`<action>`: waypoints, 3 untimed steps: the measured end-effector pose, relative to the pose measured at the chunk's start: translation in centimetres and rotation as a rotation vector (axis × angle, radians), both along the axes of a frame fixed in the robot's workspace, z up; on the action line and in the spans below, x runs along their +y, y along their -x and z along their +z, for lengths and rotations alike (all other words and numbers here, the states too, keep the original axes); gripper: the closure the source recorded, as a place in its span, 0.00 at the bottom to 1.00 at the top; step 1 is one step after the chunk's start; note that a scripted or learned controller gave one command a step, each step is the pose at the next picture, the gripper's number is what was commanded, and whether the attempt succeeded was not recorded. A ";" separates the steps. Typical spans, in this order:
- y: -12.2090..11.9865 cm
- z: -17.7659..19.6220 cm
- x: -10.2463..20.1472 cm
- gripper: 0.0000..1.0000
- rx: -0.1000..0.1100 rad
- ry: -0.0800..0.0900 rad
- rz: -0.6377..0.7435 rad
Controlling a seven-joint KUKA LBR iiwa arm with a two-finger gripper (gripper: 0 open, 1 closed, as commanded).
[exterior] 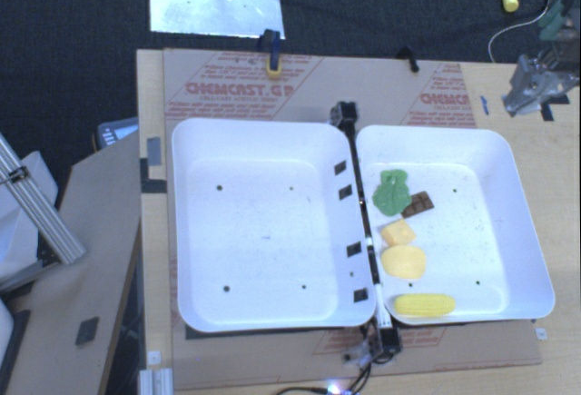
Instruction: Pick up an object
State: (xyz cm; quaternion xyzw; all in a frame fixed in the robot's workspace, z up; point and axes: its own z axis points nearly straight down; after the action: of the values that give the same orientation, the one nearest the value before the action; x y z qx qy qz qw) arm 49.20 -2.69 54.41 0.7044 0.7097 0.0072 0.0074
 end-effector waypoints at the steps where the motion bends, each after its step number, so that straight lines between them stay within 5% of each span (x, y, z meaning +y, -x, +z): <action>1: -1.8 -14.8 7.0 1.00 0.027 -0.001 0.002; 2: -4.0 -11.0 14.1 1.00 0.014 -0.002 0.001; 3: 0.7 -0.2 16.4 1.00 0.008 -0.006 0.001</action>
State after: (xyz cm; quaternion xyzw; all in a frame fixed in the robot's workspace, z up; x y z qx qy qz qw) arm 48.46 13.67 54.18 0.7040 0.7102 0.0063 0.0025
